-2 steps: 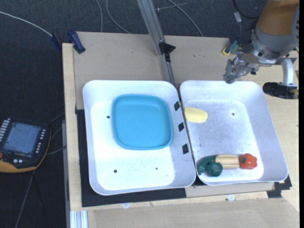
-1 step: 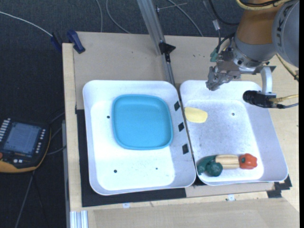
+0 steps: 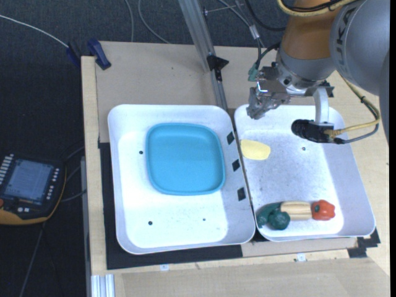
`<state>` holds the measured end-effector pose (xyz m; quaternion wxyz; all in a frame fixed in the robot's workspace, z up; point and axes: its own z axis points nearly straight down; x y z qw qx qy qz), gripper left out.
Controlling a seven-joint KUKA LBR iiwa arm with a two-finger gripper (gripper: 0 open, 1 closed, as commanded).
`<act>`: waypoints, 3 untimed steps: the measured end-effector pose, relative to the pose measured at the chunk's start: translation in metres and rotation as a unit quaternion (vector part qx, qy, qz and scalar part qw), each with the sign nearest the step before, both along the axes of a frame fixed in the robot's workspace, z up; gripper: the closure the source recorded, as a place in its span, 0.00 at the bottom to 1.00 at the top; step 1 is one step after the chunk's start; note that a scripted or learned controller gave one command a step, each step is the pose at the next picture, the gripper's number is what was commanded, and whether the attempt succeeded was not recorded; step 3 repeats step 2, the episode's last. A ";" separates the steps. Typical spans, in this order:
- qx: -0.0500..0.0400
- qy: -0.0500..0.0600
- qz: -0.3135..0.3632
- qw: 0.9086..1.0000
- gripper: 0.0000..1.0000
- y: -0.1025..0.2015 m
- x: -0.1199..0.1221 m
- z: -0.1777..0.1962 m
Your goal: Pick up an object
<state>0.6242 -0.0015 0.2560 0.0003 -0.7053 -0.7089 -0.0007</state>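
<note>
In the right bin [image 3: 346, 166] a pale yellow, lemon-like piece [image 3: 255, 150] lies near the left wall. Along the bin's front edge sit a dark green object [image 3: 274, 218], a tan cylinder [image 3: 296, 210] and a red tomato-like piece [image 3: 322, 210], close together in a row. My gripper [image 3: 257, 110] hangs over the bin's back left corner, above and just behind the yellow piece. I see nothing between its fingers.
The left bin [image 3: 124, 197] holds a blue square plate [image 3: 185, 158]. A metal pole [image 3: 201, 36] slants up behind the bins. A black cable fitting [image 3: 312, 130] hangs over the right bin's back. A handheld pendant [image 3: 28, 184] lies off the bench to the left.
</note>
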 end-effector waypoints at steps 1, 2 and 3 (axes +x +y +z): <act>0.000 0.000 0.000 1.000 1.00 0.052 -0.004 0.001; 0.000 0.001 0.000 1.000 1.00 0.099 -0.021 -0.017; 0.000 0.001 0.000 1.000 1.00 0.099 -0.021 -0.017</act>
